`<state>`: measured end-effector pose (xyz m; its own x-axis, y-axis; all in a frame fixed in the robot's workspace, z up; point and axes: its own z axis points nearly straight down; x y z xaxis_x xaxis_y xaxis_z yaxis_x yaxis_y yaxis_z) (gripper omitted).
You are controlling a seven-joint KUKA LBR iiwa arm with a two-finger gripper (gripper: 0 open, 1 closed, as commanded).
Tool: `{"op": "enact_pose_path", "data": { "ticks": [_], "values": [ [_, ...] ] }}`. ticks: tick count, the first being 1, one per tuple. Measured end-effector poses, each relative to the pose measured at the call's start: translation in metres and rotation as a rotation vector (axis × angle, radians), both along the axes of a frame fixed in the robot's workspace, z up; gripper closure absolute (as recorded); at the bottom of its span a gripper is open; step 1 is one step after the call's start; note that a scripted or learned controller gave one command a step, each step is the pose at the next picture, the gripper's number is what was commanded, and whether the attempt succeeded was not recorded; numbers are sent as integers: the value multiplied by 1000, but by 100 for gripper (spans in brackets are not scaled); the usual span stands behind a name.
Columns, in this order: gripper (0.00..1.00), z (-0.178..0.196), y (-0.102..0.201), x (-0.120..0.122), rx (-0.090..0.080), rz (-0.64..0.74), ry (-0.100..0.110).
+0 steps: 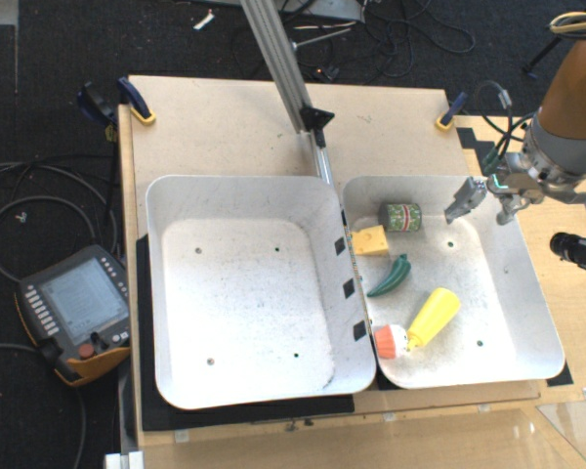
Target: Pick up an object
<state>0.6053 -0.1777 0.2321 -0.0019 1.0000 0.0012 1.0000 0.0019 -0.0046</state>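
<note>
The gripper (486,203) hangs over the far edge of the right bin (527,291), its two fingers spread apart with nothing between them. Just to its left lies a small green can (403,217). Beyond that sits a yellow block (370,241); nearer the camera lie a green pepper (391,276) and a yellow bottle (422,322)
</note>
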Motion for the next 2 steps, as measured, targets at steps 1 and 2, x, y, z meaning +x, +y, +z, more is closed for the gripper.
{"op": "enact_pose_path", "data": {
  "ticks": [1,2],
  "values": [
    [0,2,0,0,-1,1,-3],
    [0,-59,6,-5,0,-2,2]
  ]
}}
